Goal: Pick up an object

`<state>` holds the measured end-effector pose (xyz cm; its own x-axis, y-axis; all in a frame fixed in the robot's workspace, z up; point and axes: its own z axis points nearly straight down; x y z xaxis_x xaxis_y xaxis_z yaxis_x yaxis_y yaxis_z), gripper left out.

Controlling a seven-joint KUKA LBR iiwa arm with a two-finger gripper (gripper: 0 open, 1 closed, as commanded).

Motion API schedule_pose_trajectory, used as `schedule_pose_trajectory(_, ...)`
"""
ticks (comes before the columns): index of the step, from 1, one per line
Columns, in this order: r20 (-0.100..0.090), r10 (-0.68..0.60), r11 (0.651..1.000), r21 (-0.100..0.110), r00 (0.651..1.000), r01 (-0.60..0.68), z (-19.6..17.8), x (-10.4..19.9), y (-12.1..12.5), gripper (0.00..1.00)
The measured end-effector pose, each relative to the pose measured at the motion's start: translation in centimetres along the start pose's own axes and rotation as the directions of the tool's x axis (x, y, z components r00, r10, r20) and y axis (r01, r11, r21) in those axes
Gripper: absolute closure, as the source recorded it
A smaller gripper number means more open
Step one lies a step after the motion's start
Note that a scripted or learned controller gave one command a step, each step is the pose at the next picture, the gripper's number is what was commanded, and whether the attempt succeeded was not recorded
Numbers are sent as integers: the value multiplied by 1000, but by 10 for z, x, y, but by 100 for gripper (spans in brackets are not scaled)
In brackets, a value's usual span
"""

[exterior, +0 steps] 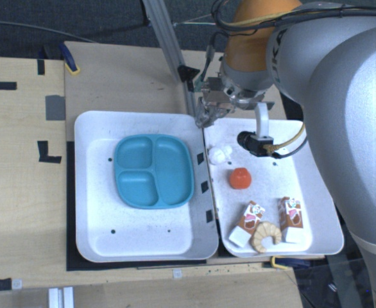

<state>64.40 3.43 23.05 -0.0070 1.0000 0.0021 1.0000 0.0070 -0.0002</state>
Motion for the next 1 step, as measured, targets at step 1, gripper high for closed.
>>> schedule_pose_trajectory(1,1,1,1000,2,1000,-1,11,55,2,100)
